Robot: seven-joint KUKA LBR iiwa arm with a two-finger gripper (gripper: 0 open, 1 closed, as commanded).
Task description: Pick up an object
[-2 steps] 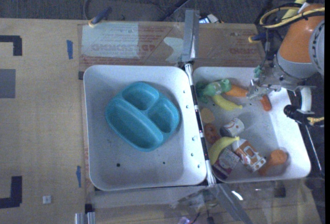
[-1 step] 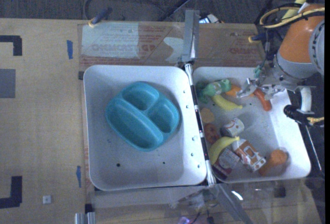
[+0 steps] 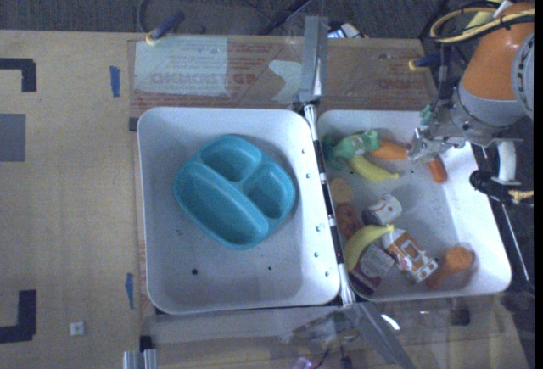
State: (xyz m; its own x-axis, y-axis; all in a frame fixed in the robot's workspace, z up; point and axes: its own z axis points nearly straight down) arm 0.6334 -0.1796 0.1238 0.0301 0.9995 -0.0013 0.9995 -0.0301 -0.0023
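Observation:
The right bin (image 3: 484,215) holds several toy foods. Along its far side lie a green item (image 3: 356,142), an orange carrot (image 3: 389,151) and a yellow banana (image 3: 373,170). A small orange-red piece (image 3: 437,170) lies near the far right corner. My gripper (image 3: 427,144) hangs over that corner, between the carrot and the orange-red piece, just above them. Nothing is visibly held in it.
The left bin (image 3: 161,257) holds a blue divided plate (image 3: 236,189). Nearer in the right bin are a small white can (image 3: 383,209), a second banana (image 3: 369,240), an orange-and-white carton (image 3: 407,255), a round orange fruit (image 3: 458,259) and a tan disc (image 3: 341,189).

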